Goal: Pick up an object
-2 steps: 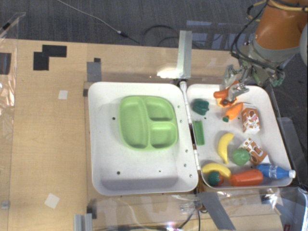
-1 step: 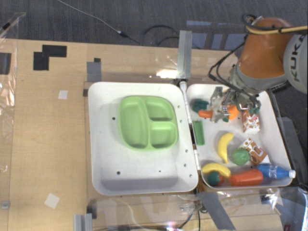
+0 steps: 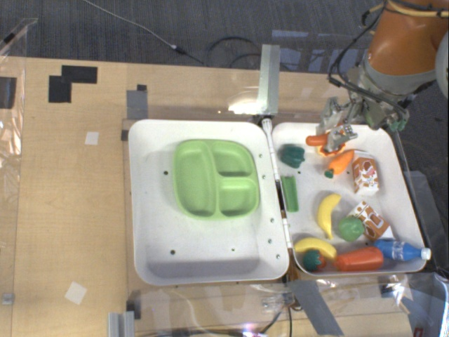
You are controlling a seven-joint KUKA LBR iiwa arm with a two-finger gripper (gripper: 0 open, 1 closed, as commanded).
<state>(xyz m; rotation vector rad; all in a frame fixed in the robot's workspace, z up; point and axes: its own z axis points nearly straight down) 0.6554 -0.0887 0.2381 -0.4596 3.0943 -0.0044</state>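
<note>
One gripper point(image 3: 338, 133) hangs low over the back of the right bin point(image 3: 400, 161), just above the carrot point(image 3: 339, 163); whether it is clenched or released I cannot tell. Judged step: descent toward a grasp, nothing lifted yet. Next move calls for closing squarely on the carrot, then rising. Just beside the carrot: a green pepper point(image 3: 292, 154) and a red-and-white carton point(image 3: 365, 175). Nearer the front from the carrot: a banana point(image 3: 327, 213), a green ball point(image 3: 351, 229), a bottle point(image 3: 400, 250). Well apart from the carrot, the left bin point(image 3: 151, 244) holds a green divided tray point(image 3: 215, 178).
</note>
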